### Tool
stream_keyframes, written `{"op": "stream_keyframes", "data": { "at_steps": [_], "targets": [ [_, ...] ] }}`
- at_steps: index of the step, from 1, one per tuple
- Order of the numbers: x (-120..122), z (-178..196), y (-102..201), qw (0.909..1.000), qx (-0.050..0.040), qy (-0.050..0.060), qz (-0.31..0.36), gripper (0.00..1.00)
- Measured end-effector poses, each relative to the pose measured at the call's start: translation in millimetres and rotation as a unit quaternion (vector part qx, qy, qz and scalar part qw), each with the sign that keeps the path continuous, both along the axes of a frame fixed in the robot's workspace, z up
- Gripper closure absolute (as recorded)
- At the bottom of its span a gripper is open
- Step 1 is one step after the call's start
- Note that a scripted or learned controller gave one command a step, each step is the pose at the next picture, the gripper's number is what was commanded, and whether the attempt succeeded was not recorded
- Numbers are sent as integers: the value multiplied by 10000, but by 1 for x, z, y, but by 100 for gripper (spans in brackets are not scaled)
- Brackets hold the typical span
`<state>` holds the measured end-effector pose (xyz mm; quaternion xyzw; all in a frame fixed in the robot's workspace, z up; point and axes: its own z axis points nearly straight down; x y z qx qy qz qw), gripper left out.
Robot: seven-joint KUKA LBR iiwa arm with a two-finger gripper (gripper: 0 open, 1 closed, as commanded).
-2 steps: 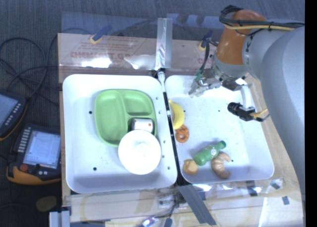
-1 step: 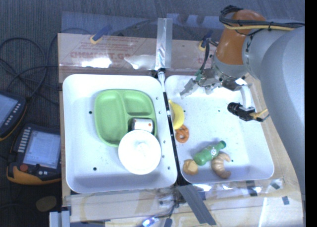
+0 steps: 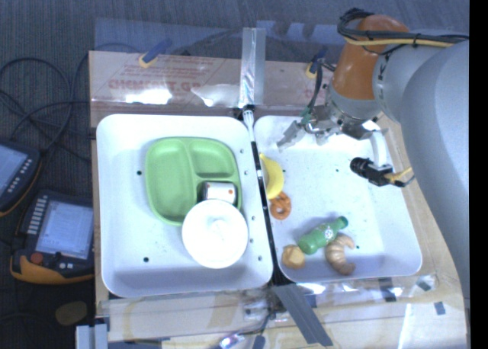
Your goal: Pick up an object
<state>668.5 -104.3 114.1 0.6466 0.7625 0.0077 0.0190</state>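
My gripper (image 3: pixel 306 132) hangs over the far part of the right bin (image 3: pixel 381 218), below the orange band of the arm. Its grey fingers (image 3: pixel 287 139) look spread open with nothing between them. In the right bin, a yellow banana-like piece (image 3: pixel 272 175) leans on the left wall, and an orange pretzel (image 3: pixel 280 206) lies just below it. Near the front wall lie a green bottle (image 3: pixel 322 235), a brown croissant (image 3: pixel 340 253) and a small bread roll (image 3: pixel 291 255). The gripper is well apart from all of them.
The left bin (image 3: pixel 122 187) holds a green divided plate (image 3: pixel 179 172), a white round bowl (image 3: pixel 216 232) and a small white cup (image 3: pixel 218 190). A black fitting (image 3: pixel 370 169) juts over the right bin's right side. The divider wall (image 3: pixel 259 187) separates the bins.
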Motion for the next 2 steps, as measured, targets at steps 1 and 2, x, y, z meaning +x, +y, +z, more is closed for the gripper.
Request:
{"op": "stream_keyframes", "data": {
  "at_steps": [1, 2],
  "targets": [
    [-23, -24, 3, 9740, -8, 152, 2261, 0],
    [-23, -25, 4, 9740, -7, 151, 2262, 0]
  ]
}}
